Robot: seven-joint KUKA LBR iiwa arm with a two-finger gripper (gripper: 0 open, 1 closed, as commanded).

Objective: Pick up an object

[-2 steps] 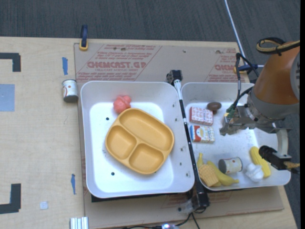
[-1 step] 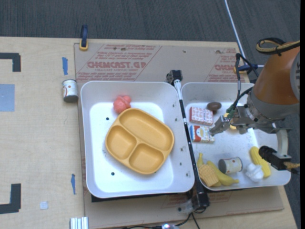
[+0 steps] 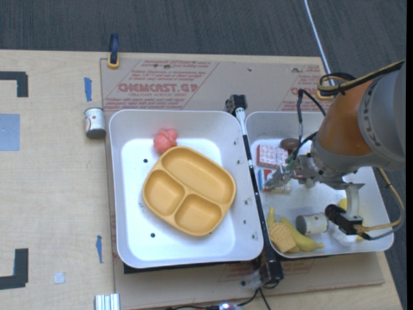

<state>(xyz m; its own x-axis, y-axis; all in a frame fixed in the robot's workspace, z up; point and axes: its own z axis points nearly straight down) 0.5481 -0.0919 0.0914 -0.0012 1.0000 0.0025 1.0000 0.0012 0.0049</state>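
- The arm (image 3: 358,131) reaches in from the right and hangs over the right bin (image 3: 381,241), with its gripper (image 3: 284,176) low near the bin's left side, close to a red and white box (image 3: 271,155).
- From where I stand I cannot tell the gripper's state, or whether anything is in it; the wrist hides too much.
- Things to pick lie in that bin: the box, a small white can (image 3: 312,224), a banana (image 3: 303,239) and a yellow corn cob (image 3: 281,236) near the front.
- The gripper sits close to the divider between the bins, so it could knock the wall or nudge the box flat against it instead of getting around it.
- The can is round and could roll away from a poor grip; the banana and corn cob touch, so one may drag the other.
- The loose cables (image 3: 310,102) by the wrist could snag.
- The left bin (image 3: 129,237) holds a yellow divided plate (image 3: 188,190) and a pink lump (image 3: 165,139) behind it.
- Both bins sit on a board on a pale wooden bench (image 3: 45,199) marked with black and blue tape; dark carpet lies beyond.
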